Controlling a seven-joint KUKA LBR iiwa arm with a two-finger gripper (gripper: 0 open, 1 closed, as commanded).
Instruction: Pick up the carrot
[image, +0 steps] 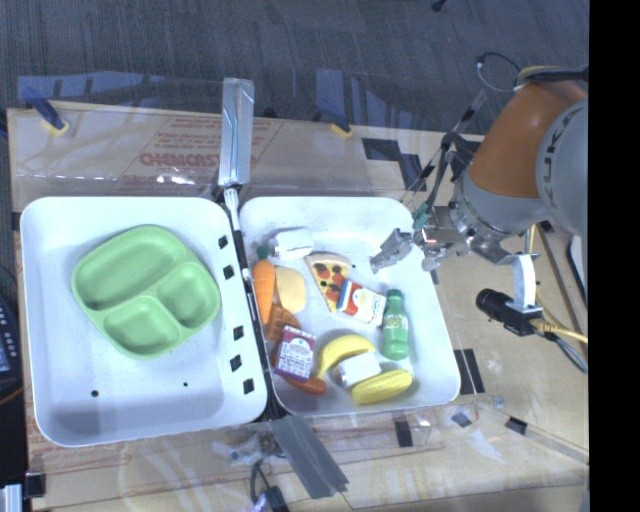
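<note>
Over rt bin's upper rt corner: gripper hanging off grey arm w/ orange band, reaching in from rt. Fingers pointing left toward bin middle; how far apart, can't tell, too blurred & small. Nothing showing between them. Sitting well apart from carrot.

Carrot lying along rt bin's left wall, just beside divider between bins, running roughly top-to-bottom, thick end up, tapering down. Touching or nearly touching pale yellowish rounded toy on its rt. Lower end meeting red carton w/ white label, which is lying on an orange-red item; can't tell whether that's part of carrot or a separate thing.

Also crowding rt bin: pizza slice near center top; small red/white packet just below-rt of it; green bottle w/ label, lying upright-ish toward rt wall; banana curving at center bottom; white block just under banana; yellow corn-like piece at bottom edge. White item near top left of bin, above carrot.

Sitting in left bin: green 3-compartment plate, tilted diagonally, upper-middle of bin.

Both bins resting side by side on bench.
</note>
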